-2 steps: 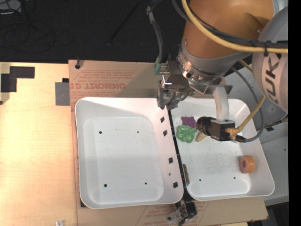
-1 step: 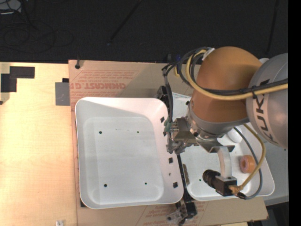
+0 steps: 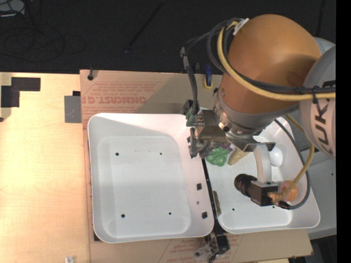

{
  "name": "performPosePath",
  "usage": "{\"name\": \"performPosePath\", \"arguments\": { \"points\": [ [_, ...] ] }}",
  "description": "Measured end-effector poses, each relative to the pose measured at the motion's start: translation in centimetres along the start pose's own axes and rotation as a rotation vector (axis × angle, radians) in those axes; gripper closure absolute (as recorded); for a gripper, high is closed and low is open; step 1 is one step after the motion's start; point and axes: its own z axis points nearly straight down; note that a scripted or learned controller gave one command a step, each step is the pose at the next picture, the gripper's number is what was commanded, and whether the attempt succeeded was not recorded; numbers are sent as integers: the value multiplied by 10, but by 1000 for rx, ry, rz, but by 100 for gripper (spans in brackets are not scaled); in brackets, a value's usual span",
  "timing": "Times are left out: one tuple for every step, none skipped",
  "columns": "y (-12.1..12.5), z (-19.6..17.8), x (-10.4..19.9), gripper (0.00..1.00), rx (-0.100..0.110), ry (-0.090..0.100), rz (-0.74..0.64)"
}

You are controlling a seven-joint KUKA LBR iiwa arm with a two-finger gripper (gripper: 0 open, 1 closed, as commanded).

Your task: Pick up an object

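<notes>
Watching from here, I see the gripper point(image 3: 199, 138) over the left edge of the right bin point(image 3: 258, 221), a green object point(image 3: 218, 156) just beside it; spread or pressed together, I cannot tell.

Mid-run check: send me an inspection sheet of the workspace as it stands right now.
Surface: left bin and right bin side by side on cardboard over a wooden bench.
Job's things: green object and tan piece, both in the right bin's upper left.
Clutter: nothing seen.
Tool: tool low at the right bin's left edge, beside the green object; grip cannot be told.
Cables: yellow and black cables loop round the arm.
Surroundings: dark floor behind, loose wires at its far left.
</notes>
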Motion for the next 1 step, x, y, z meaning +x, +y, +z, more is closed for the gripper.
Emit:
{"name": "performPosePath", "arguments": {
  "points": [
    [11, -74, 26, 100, -2, 1, 0]
  ]
}}
